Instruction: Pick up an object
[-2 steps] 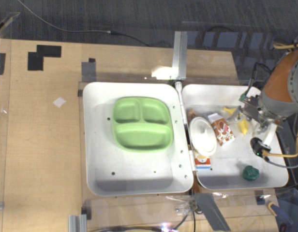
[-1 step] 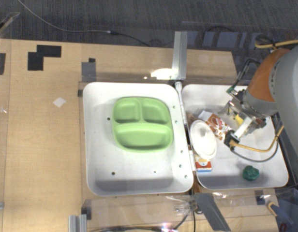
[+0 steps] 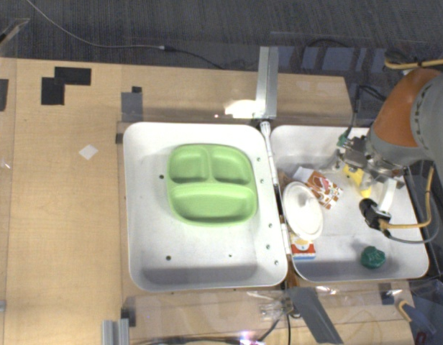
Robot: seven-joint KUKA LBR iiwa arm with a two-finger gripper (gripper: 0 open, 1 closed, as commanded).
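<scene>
From my feed, the arm (image 3: 416, 113) comes in at the right edge of the frame, its orange band showing in the upper right, and its hand (image 3: 372, 182) hangs over the upper right part of the right bin (image 3: 416, 264). I cannot tell how the hand stands, since the wrist and cabling cover it from above, and I see nothing gripped in it.

In that right bin, a white bowl (image 3: 303, 208) lies at the left side, against the wall shared with the other bin. Just right of it, upper side, is a small patterned snack packet (image 3: 324, 189), near the hand. A small red and white box (image 3: 303, 249) sits just below the bowl. A dark green lump (image 3: 373, 257) rests at the lower right, well apart from the others. Something yellow (image 3: 354, 172) shows beside the hand.

The left bin (image 3: 146, 257) carries a green divided tray (image 3: 211, 183) in the middle, on the wooden counter (image 3: 56, 214).
</scene>
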